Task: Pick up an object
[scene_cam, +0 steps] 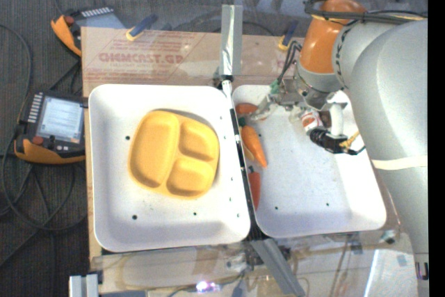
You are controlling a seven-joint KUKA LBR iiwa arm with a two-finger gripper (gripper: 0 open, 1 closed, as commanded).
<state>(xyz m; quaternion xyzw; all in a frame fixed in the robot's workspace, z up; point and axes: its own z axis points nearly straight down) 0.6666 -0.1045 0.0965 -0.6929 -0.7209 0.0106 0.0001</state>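
Hovering the gripper (268, 108) near the carrot (253, 144) in the right bin (327, 198), I couldn't tell jaw state; needed to centre over it w/ care.

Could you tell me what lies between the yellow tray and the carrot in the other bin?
In the camera view, only bin walls: the left bin's right rim and the right bin's left rim separate the yellow tray from the carrot.

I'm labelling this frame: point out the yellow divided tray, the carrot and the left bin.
yellow divided tray (174, 153), camera view, its middle ridge.
carrot (253, 147), camera view, mid-body.
left bin (115, 219), camera view, bare floor near the front corner.
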